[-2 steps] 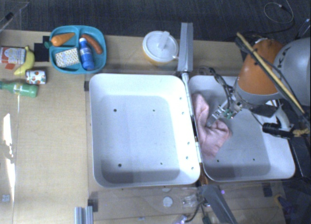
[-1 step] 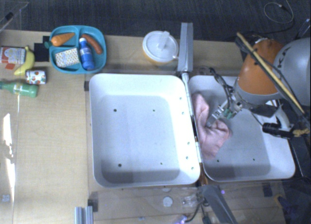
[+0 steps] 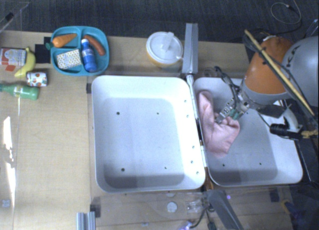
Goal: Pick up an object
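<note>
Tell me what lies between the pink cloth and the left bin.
In the camera view, the two bins' rims lie between the pink cloth and the left bin.

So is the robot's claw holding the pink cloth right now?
Gripper: low in the right bin, at the edge of the pink cloth. Open or shut, holding or not: cannot be told.

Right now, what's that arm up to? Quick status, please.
Gripper down in right bin, on pink cloth. Grasp unclear. Nothing in the way.
</note>
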Available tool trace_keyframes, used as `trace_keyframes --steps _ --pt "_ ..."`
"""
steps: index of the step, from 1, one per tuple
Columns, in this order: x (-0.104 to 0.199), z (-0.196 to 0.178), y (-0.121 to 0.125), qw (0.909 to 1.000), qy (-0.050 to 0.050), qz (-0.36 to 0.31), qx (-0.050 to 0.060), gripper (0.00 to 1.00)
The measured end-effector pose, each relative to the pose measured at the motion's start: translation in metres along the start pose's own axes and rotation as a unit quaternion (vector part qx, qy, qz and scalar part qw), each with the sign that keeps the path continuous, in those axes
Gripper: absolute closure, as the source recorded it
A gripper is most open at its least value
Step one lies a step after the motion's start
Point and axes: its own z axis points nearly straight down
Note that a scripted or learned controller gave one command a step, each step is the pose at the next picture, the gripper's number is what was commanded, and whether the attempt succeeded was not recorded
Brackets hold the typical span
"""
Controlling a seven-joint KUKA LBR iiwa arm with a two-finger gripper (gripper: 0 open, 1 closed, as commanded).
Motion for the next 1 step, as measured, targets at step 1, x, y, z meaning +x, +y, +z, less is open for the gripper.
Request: trace_keyframes --steps 1 --pt "0.0203 -0.0802 0.0763 0.9963 0.005 0.085 0.007 1.00"
